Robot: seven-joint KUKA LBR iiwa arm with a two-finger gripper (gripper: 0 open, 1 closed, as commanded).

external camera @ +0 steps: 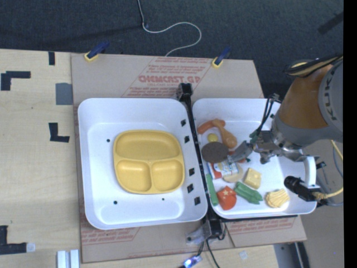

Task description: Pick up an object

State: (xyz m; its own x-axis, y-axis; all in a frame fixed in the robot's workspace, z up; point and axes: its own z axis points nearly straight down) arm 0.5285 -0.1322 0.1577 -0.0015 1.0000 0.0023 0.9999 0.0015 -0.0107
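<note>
My gripper (234, 155) reaches in from the right and hangs low over the middle of the right bin (245, 106). Its tip is just right of a brown round disc (214, 151) and above a small white and blue item (228, 168). An orange curved sausage piece (215, 127) lies behind the disc. In front lie a yellow cube (252, 178), a green pod (247, 193), a red piece (226, 197), a green stick (211, 188) and a pale yellow ridged piece (276, 198).
The left bin (92, 149) holds a yellow divided plate (149, 161). A black clip divider (189, 144) runs between the bins. The grey arm with its orange band (304, 102) overhangs the right bin's right side. A cable (167, 27) lies behind the cardboard.
</note>
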